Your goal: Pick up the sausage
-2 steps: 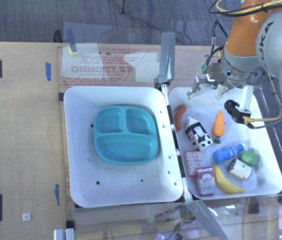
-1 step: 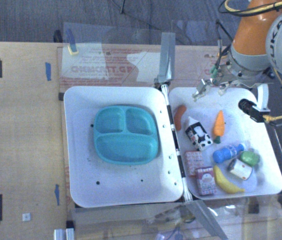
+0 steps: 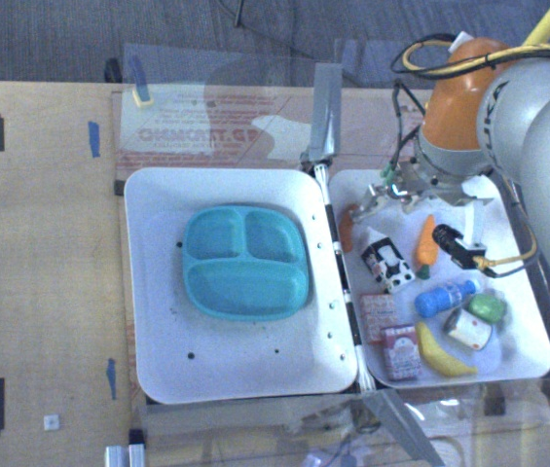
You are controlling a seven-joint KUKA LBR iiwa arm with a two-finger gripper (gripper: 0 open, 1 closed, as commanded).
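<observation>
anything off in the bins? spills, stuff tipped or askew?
Nothing spilled or broken. The right bin is crowded: banana, bottle, carrot and small packs lie jumbled at odd angles. The sausage sits tight against its left wall. Teal tray lies flat in the left bin.

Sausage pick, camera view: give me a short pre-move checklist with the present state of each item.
1. Target located: the small reddish-brown sausage lies by the left wall of the right white bin. Ok.
2. Target unobstructed from above: ok.
3. Gripper above the target: not ok, it sits up and to the right of it.
4. Finger state: cannot tell.
5. Neighbours apart from the target: the black-and-white box lies close; the orange carrot is farther. Ok, but tight.
6. Wall clearance for the fingers: cannot tell.
</observation>
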